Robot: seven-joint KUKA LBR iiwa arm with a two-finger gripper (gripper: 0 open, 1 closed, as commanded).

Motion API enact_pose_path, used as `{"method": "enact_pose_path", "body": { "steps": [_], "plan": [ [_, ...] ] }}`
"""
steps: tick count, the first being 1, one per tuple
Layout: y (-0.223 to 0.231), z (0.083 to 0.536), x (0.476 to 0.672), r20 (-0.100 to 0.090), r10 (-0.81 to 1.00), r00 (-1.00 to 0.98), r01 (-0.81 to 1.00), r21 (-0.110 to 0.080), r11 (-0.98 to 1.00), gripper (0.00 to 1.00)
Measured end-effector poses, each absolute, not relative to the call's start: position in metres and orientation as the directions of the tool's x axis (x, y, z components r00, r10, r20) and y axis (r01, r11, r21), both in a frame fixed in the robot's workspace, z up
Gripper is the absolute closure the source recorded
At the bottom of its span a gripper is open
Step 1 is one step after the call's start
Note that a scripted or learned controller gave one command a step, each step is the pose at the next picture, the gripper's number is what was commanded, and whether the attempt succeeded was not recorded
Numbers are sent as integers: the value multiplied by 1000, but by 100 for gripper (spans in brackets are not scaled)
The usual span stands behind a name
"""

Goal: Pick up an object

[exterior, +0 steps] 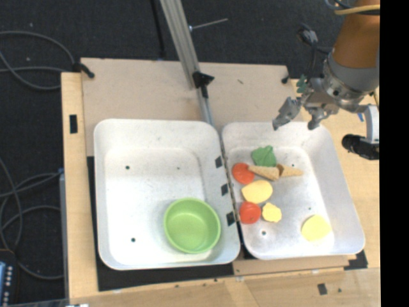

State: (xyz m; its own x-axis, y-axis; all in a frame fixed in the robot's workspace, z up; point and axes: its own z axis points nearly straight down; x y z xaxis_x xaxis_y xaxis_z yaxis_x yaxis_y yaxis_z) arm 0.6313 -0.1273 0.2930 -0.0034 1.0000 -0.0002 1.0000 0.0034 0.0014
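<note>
My gripper (299, 118) hangs open above the far edge of the right bin (339, 171), with nothing between its fingers. Below it in that bin lie a green leafy piece (263, 155), a tan cone (273, 171), a red tomato (242, 173), a yellow potato-like piece (257, 191), a second red piece (250, 213), a small yellow chunk (272, 213) and a yellow disc (316, 228). The cluster sits in the left half of the bin, nearer than the gripper.
The left bin (128, 165) holds a green bowl (191, 225) near its front right corner. A slanted aluminium post (182, 37) rises behind the bins. Cables lie on the dark floor at the left.
</note>
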Motion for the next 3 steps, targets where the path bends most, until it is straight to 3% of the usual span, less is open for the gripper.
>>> {"method": "enact_pose_path", "body": {
  "steps": [1,3],
  "plan": [
    [-127,293,631,0,1000,-4,1000,1,4,0],
    [-131,186,628,-3,1000,0,1000,-4,0,0]
  ]
}}
